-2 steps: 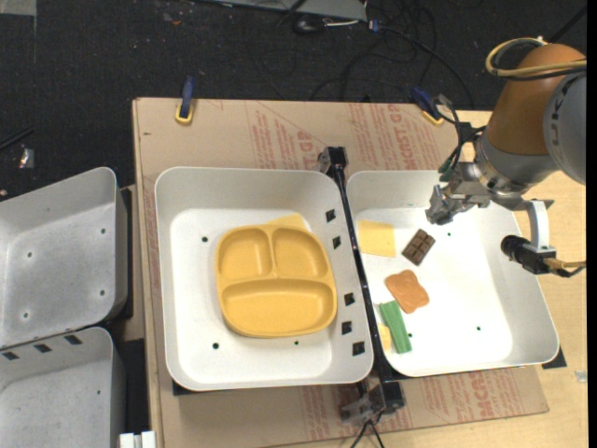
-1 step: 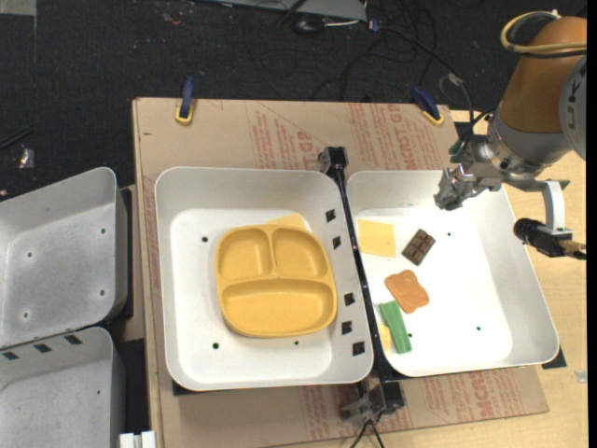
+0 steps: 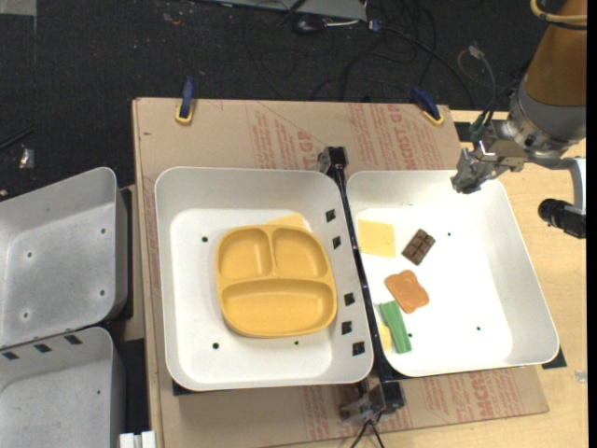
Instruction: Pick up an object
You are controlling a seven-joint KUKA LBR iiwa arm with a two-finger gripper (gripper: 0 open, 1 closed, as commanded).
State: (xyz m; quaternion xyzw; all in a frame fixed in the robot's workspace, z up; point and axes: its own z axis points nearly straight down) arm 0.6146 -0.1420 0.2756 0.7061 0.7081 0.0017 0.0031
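The right bin [image 3: 522, 278] holds a pale yellow square [image 3: 377, 237], a small brown chocolate-like block [image 3: 419, 245], an orange piece [image 3: 407, 290] and a green stick [image 3: 395, 327], all in its left half. My gripper [image 3: 466, 177] hangs over the bin's far rim, up and to the right of the brown block, well apart from every object. Nothing shows between its fingers.
The left bin [image 3: 182, 250] carries a yellow divided plate [image 3: 276, 281] with a pale yellow piece [image 3: 291, 221] peeking out behind it. Black clamps [image 3: 335, 161] join the bins along the middle. Grey trays [image 3: 56, 250] lie off the bench at left.
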